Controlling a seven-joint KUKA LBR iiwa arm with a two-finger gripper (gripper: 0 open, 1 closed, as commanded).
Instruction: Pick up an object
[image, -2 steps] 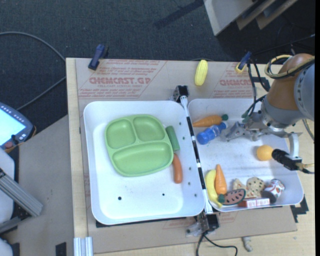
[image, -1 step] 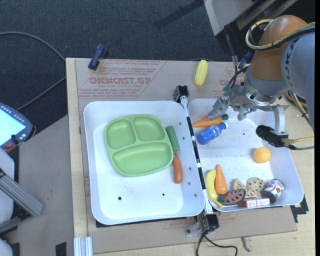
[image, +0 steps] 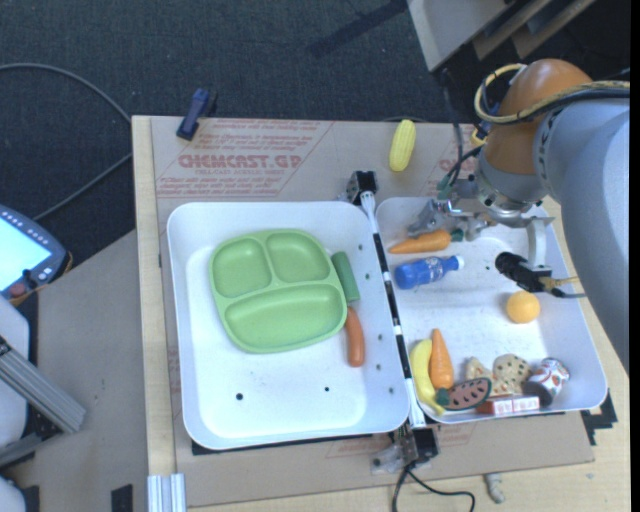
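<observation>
Over the right bin's (image: 580, 345) far corner the gripper (image: 447, 212) hovers just above the carrot (image: 421, 242), apparently approaching, needing a descent onto it; its grasp state I cannot tell.

End effector (image: 447, 212) low in right bin (image: 580, 345), over carrot (image: 421, 242); blue bottle (image: 425, 271) beside.

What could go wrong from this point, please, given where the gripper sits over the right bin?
The gripper hovers at the right bin's far corner, close to its wall, so it may strike the rim on descent. The toy carrot below it lies close beside the blue bottle; a grasp could nudge or catch both. Both look rounded, so either might slip out.
</observation>
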